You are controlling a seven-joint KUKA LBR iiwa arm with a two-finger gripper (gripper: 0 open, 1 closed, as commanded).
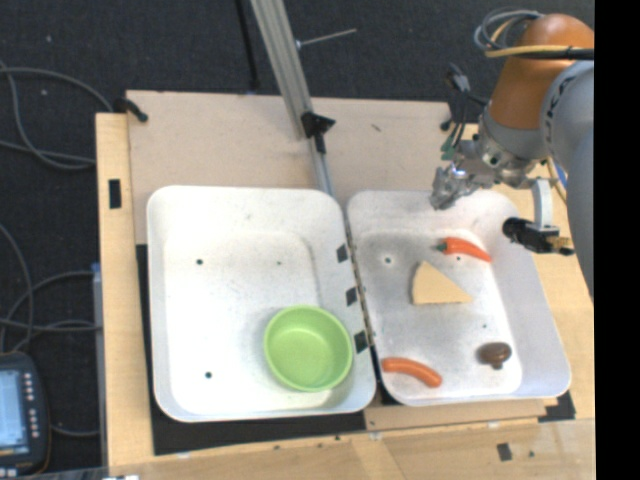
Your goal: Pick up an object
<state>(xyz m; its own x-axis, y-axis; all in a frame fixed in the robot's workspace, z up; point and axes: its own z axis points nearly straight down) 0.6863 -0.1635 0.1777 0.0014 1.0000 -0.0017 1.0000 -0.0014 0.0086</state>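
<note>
From my station I read everything off the right bin (520, 298). At its near edge lies an orange sausage (411, 370), and a small brown lump (493, 353) sits toward the near right corner. Further in, about the middle of this bin, is a tan wedge (438, 287). Beyond the wedge, toward the far right, lies the carrot (465, 249), its long axis running roughly left to right with a slight slant. The jaws (446, 190) hang over the bin's far edge, just beyond the carrot, so I judge the carrot the nearest target. I cannot tell how wide they stand or whether they hold anything. The left bin (230, 228) holds a green bowl (308, 347) at its near right corner.
</note>
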